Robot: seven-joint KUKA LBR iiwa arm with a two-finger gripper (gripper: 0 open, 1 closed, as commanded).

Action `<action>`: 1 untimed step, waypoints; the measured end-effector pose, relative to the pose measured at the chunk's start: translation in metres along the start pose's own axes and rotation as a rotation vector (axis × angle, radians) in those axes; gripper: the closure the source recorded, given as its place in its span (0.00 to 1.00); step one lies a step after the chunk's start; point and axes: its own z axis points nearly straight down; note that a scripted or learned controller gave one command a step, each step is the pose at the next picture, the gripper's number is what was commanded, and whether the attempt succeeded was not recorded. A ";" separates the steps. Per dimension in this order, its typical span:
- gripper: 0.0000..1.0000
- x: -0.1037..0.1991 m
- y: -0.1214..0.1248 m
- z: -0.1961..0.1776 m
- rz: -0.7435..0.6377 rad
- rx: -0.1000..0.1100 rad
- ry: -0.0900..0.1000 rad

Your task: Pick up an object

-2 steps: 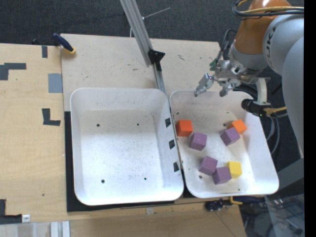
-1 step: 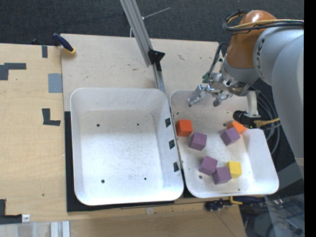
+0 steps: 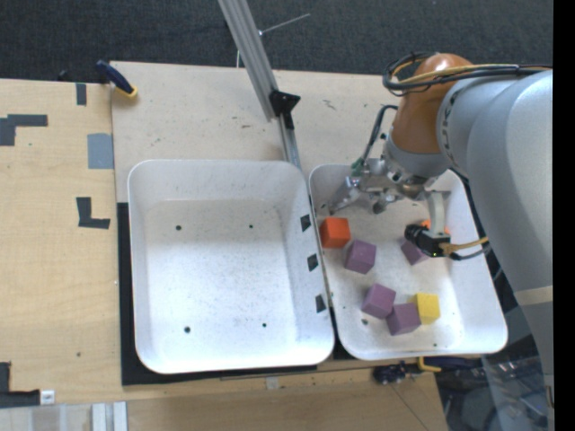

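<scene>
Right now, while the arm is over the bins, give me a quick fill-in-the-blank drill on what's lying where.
1. All the blocks lie in the ____ bin as the camera sees it.
2. The block nearest the divider between the bins is the ____ one.
3. Beside the yellow block, touching it, sits a ____ block.
4. The number of purple blocks in that bin is ____.

Missing words: right; orange; purple; four
</scene>
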 end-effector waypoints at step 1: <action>1.00 0.001 0.002 -0.014 -0.001 -0.007 0.000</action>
